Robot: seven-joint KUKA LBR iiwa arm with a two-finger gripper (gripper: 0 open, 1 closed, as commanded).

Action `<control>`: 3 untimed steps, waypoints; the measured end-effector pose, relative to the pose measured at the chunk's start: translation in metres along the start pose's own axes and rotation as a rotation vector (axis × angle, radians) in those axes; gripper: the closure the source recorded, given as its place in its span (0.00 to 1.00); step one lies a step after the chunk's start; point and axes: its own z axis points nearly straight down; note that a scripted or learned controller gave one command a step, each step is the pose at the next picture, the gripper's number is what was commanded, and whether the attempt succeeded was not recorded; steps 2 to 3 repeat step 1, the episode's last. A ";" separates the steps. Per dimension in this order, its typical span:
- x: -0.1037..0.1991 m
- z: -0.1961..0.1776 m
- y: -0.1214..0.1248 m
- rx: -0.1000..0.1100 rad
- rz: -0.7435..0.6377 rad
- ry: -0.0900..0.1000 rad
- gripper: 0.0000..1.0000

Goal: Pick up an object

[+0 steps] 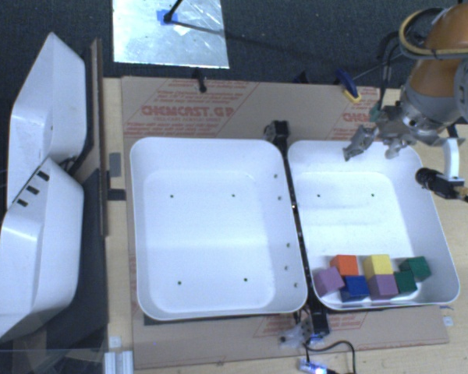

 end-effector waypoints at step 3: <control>0.051 0.097 -0.048 0.008 -0.003 0.002 0.00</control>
